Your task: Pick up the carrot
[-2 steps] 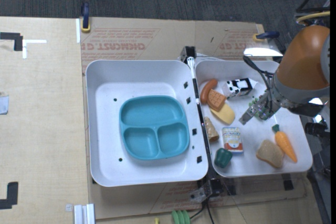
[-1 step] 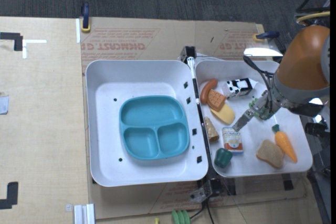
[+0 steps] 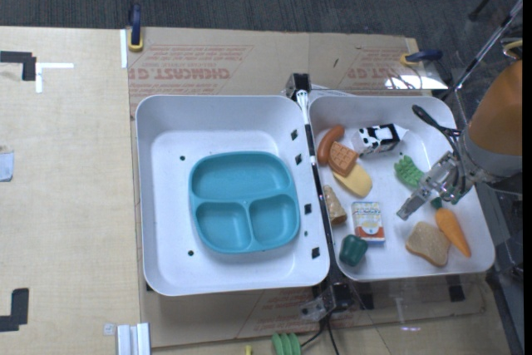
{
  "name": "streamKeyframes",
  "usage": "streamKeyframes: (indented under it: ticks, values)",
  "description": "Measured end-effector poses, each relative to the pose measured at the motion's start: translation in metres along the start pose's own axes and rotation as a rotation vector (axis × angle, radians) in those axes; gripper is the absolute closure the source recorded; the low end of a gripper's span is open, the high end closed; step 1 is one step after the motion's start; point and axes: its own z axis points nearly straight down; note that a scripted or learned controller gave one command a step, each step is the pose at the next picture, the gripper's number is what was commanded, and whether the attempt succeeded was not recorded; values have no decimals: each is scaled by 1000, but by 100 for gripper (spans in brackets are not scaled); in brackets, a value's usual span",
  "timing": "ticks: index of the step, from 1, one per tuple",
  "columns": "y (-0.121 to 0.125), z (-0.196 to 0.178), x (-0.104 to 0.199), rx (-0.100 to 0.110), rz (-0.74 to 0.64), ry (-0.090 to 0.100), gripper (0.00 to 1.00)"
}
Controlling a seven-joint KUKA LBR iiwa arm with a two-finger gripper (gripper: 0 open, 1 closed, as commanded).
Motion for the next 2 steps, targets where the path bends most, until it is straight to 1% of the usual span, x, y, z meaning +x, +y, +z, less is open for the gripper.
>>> streamKeyframes:
  ticks: [1, 2]
  values:
    - [-32, 20, -9, 0, 10, 1, 0]
    - [-31, 10, -10, -3, 12, -3, 100]
